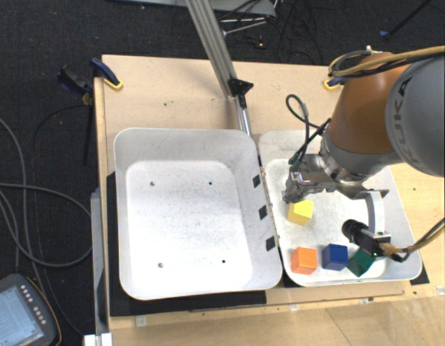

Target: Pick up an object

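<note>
1. Our hand (297,195) hangs low inside the right-hand shallow white bin (274,146), at the end of the grey arm (420,114) that reaches in from the right. From this slanted view we cannot tell whether the hand is spread or closed, because the wrist body hides that part.
2. Just at its tip, on the side nearer the camera, sits the small yellow cube (300,213). It is in the left half of that bin, about midway along it. Hand and cube look touching or very nearly so, but we do not see the cube gripped, so we do not count it as held.
3. We judge that the hand is there because the yellow cube is the chosen object. It stands alone with bare bin floor around it, which leaves room on either side.
4. An orange cube (304,259), a blue cube (335,256) and a green cube (361,263) sit in a row along the bin's near edge. They are close together and close to the wall, so we think they would be harder to get around.
5. Alongside lies the left-hand white bin (186,215), and both bins rest on the wooden desk (172,92). We judge that this bin plays no part in the present step.
6. Being a cube, the yellow piece has no long axis to speak of. It seems to rest flat on one face, turned a little so that its edges run skew to the bin walls. We judge that a grasp must line up with a pair of opposite faces, not with the corners.
</note>
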Controlling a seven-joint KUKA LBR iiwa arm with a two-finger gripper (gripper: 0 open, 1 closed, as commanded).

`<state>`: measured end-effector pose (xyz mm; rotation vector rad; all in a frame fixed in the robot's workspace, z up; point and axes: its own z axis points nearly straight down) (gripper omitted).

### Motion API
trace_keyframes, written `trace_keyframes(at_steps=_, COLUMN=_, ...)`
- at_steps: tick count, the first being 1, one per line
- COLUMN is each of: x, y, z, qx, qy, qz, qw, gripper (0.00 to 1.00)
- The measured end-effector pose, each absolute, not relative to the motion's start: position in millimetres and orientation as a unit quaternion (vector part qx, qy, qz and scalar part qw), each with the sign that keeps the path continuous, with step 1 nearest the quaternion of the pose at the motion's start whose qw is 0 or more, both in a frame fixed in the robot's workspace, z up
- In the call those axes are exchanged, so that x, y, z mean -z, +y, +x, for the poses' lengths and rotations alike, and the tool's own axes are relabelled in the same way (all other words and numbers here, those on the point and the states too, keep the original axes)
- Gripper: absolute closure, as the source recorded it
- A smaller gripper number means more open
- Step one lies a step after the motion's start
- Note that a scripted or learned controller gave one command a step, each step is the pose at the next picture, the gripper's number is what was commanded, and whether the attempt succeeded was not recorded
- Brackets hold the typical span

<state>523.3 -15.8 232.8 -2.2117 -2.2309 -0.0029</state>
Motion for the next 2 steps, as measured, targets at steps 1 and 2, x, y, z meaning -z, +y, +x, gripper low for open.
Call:
trace_keyframes(at_steps=1, x=-242, y=31, z=539.5, qx=0.0013, qy=-0.710, qz=-0.704, qw=0.000, gripper=1.00)
trace_keyframes(at_steps=2, x=-230, y=78, z=558.3, qx=0.0005, qy=-0.710, qz=-0.705, qw=0.000, gripper=1.00)
